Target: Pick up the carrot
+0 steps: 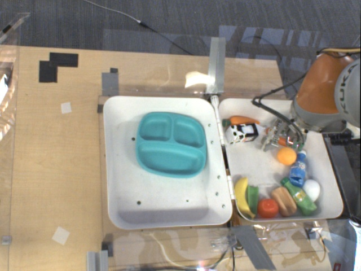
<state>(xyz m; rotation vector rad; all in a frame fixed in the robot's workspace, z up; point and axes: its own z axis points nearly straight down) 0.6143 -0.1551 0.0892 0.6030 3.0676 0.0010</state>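
Note:
The carrot (pixel 244 119), orange with a green end, lies at the far left corner of the right bin (pixel 330 168), just behind a black-and-white cow toy (pixel 242 132). My gripper (pixel 273 138) hangs low over the right bin, to the right of the cow toy and about a hand's width right of the carrot. Its fingers (pixel 265 144) look open, and nothing is between them. The grey arm with its orange band (pixel 318 89) comes in from the right.
An orange ball (pixel 286 156), a blue bottle (pixel 297 174), a white egg (pixel 311 189), a bread roll (pixel 284 201), a tomato (pixel 268 208) and a banana (pixel 241 192) crowd the right bin's near side. The left bin (pixel 118 196) holds a teal divided plate (pixel 169 143).

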